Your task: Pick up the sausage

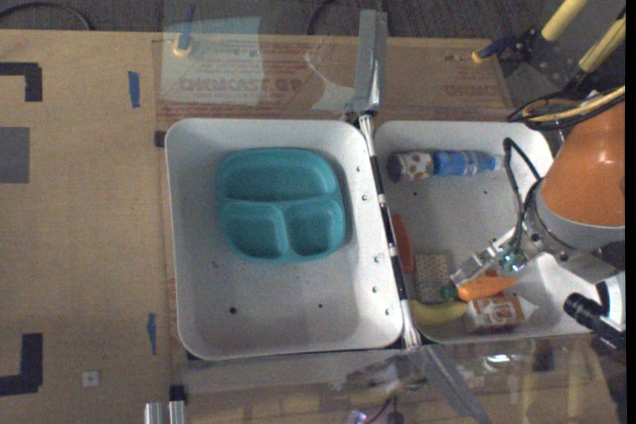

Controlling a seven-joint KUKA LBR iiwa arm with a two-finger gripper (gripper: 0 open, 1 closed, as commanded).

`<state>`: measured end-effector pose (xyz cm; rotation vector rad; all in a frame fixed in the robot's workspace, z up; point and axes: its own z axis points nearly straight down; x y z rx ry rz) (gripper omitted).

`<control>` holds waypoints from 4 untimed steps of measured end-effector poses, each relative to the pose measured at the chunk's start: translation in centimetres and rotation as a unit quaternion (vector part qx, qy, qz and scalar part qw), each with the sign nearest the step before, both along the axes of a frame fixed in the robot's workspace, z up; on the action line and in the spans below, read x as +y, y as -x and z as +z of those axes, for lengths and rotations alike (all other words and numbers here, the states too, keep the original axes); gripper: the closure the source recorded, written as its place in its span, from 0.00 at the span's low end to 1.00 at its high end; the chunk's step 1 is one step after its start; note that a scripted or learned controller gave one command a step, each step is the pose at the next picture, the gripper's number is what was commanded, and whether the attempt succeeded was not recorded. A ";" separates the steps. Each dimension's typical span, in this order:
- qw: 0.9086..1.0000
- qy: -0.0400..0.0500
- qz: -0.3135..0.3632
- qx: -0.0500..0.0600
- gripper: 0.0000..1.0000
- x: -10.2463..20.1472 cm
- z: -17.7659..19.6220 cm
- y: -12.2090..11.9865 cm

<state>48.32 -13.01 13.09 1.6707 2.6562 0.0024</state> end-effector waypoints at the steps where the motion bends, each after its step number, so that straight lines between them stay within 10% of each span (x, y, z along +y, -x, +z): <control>1: 0.992 -0.001 -0.127 -0.002 0.00 -2.3 -4.3 -6.1; 2: 0.974 0.000 -0.227 0.000 0.00 -4.7 -4.1 -5.3; 3: 0.915 -0.001 -0.403 -0.002 0.00 -3.3 -4.3 -4.5; 4: 0.821 -0.002 -0.572 -0.002 0.00 -3.6 -4.3 0.1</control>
